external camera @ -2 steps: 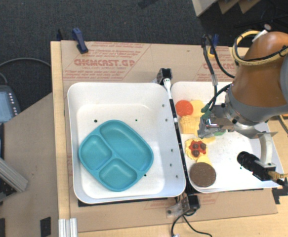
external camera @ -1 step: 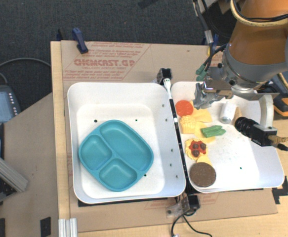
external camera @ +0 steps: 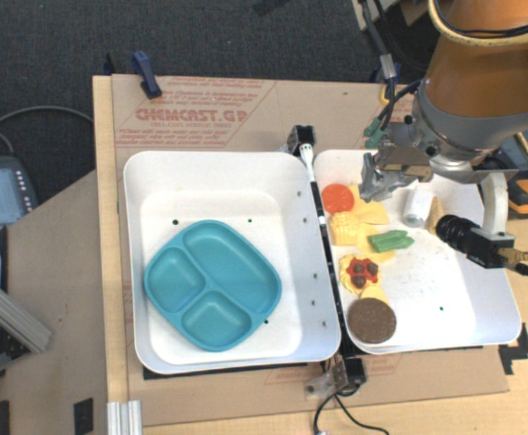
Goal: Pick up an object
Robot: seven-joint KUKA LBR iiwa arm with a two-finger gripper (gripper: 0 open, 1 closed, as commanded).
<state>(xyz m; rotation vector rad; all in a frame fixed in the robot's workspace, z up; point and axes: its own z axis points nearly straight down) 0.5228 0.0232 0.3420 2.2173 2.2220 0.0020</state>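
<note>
The gripper hangs low over the far part of the right bin, and the thing closest to it is a flat yellow piece, which looks like toy cheese. This piece lies near the bin's left wall. Its shape is uneven, a little longer from the far side to the near side, and its far edge reaches under the gripper. Whether the gripper touches it I cannot tell, and I also cannot tell if the gripper is open or closed; nothing is seen held in it. An orange-red disc lies just beside the yellow piece, on its far left. A small green piece rests on the yellow piece's right edge, with its long axis going left to right and the right end a little farther away. Nearer to me is another yellow piece with dark red dots, then a brown disc at the near left corner. A pale small cylinder stands to the right of the gripper. In the left bin lies a teal divided plate. Both bins sit on a cardboard sheet with red print.
</note>
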